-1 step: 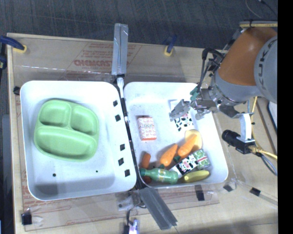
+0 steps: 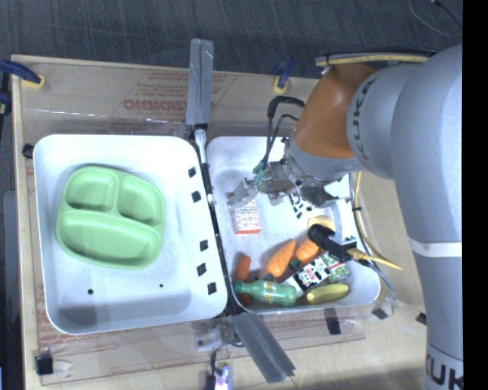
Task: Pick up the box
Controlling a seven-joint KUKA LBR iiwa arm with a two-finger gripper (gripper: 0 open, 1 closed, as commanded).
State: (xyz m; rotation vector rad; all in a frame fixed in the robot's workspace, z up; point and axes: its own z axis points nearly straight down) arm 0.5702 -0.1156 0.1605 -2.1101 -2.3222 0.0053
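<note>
A small white box with red print (image 2: 246, 218) lies flat in the upper middle of the right bin (image 2: 228, 157). My gripper (image 2: 254, 188) hangs just beyond the box's far edge, close to it, and the box is not lifted. The grey arm with its orange band reaches in from the right above the bin. A second packet with a black and white pattern (image 2: 320, 273) lies near the bin's front right corner.
Two orange carrots (image 2: 281, 256) (image 2: 242, 265), a green bottle (image 2: 267, 292) and a yellow-green piece (image 2: 326, 293) crowd the front of the right bin. The left bin (image 2: 49, 299) holds a green divided plate (image 2: 111, 215). A grey divider bar (image 2: 201, 80) runs between the bins.
</note>
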